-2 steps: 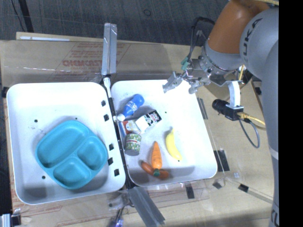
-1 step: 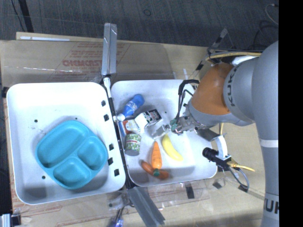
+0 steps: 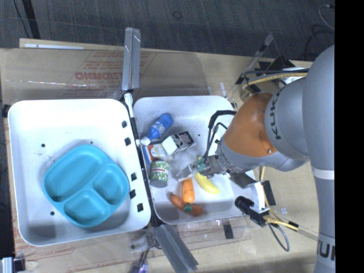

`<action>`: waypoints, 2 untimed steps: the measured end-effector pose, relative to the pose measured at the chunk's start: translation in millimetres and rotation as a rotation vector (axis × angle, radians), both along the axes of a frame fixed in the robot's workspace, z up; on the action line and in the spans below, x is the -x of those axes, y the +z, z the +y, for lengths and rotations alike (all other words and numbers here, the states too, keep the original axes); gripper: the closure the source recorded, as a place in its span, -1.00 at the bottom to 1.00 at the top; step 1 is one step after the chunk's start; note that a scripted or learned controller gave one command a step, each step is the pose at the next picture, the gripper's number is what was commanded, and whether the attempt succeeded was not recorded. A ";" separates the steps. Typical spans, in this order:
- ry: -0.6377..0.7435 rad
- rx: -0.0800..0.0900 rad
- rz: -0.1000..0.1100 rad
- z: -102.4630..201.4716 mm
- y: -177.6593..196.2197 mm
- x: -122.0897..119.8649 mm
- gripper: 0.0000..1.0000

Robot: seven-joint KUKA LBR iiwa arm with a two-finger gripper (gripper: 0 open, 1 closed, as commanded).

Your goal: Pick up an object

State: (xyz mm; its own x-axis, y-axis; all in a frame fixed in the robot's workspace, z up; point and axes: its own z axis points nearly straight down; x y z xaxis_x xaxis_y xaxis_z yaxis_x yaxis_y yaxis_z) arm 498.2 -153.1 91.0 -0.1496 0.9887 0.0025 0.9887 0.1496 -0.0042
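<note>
My gripper (image 3: 200, 166) hangs low in the right bin (image 3: 199, 104), just above the left end of a yellow banana (image 3: 208, 185). An orange carrot (image 3: 188, 191) lies just left of the banana, and a second carrot (image 3: 183, 203) lies near the bin's front wall. A blue bottle (image 3: 159, 127), a small dark box (image 3: 183, 140) and a green-labelled can (image 3: 160, 173) lie along the left side of that bin. The wrist hides the fingers.
The left bin (image 3: 34, 129) holds a blue divided plate (image 3: 85, 185). A metal divider post (image 3: 131, 61) stands between the bins at the back. The arm's orange band and grey body cover the right bin's right side.
</note>
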 end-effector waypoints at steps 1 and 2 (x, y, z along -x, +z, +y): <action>0.006 0.001 0.000 0.0 10.0 -1.0 1.00; -0.002 0.002 -0.004 -3.2 104.5 -43.8 1.00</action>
